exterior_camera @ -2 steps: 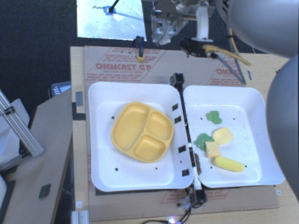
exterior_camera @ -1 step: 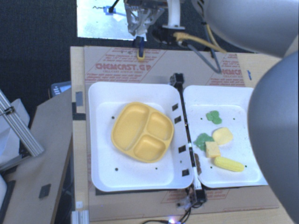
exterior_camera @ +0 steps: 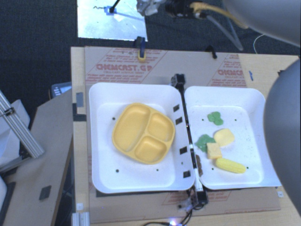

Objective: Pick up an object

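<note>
Dark carpet surrounds a bench carrying two white bins side by side. From above, the left bin (exterior_camera: 101, 173) holds a yellow divided plate (exterior_camera: 143, 133). The right bin (exterior_camera: 251, 102) holds two green pieces (exterior_camera: 216, 118), a pale yellow round piece (exterior_camera: 224, 137), a yellow block (exterior_camera: 214, 150) and a corn cob (exterior_camera: 230, 165). The gripper (exterior_camera: 151, 1) hangs raised beyond the bins at the top edge, with the grey arm (exterior_camera: 263, 6) curving down the right side.

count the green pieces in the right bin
2. A small green piece lies near the middle of the right bin; a larger green piece sits below it, touching the yellow block. The arm may hide more.
</note>
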You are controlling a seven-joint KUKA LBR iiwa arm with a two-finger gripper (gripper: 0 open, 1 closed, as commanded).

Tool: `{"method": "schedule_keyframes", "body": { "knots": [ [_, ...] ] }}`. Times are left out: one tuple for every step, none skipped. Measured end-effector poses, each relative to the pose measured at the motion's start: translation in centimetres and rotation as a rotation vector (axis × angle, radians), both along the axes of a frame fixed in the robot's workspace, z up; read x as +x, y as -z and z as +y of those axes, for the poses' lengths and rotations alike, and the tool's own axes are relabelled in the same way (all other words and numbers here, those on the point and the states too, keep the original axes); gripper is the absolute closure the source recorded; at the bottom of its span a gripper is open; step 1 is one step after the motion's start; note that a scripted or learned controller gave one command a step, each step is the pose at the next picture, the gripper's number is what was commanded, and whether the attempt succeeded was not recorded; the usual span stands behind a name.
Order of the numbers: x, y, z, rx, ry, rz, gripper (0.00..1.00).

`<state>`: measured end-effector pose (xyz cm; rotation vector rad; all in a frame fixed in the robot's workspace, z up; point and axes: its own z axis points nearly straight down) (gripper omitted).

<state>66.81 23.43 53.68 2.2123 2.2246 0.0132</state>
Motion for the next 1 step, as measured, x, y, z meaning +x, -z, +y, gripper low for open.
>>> {"method": "schedule_keyframes", "body": {
  "knots": [
    [0.07, 5.91, -7.02, -0.005, 0.01, 0.013, 1.0]
  ]
}}
